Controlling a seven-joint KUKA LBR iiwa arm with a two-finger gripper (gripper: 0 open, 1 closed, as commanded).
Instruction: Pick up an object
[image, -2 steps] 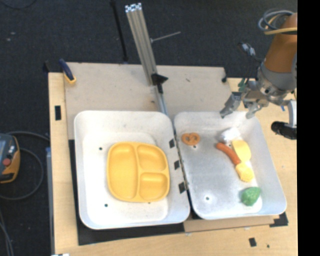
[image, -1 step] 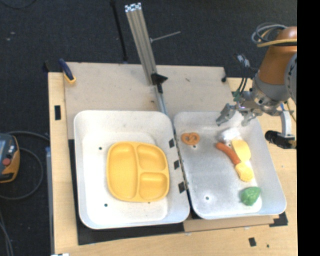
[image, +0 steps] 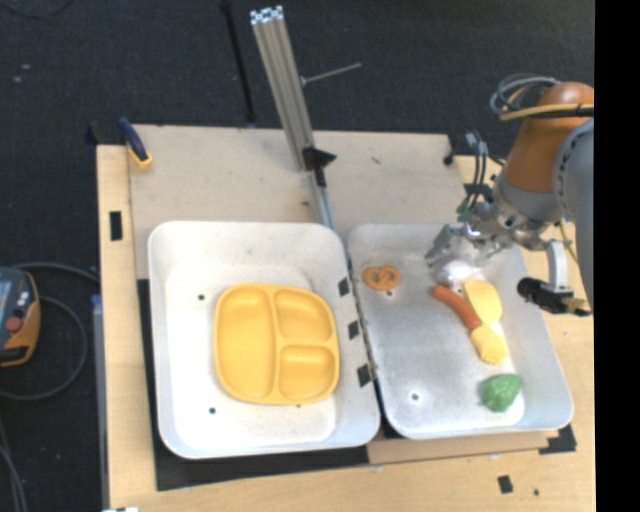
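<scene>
Nearest me in the right bin (image: 420, 415) sits a green lump (image: 501, 391); behind it lie 2 yellow pieces (image: 487, 321) touching an orange carrot (image: 457, 305). A pretzel (image: 380, 278) rests near the divide. The left bin (image: 180, 300) holds a yellow tray (image: 276, 343). Farther back, the tool (image: 455, 252) hangs over the right bin; I cannot tell its spread.

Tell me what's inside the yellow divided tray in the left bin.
The yellow tray in the left bin shows three bare compartments, nothing in them. What lies beneath the tray is covered, so it cannot be seen.
</scene>
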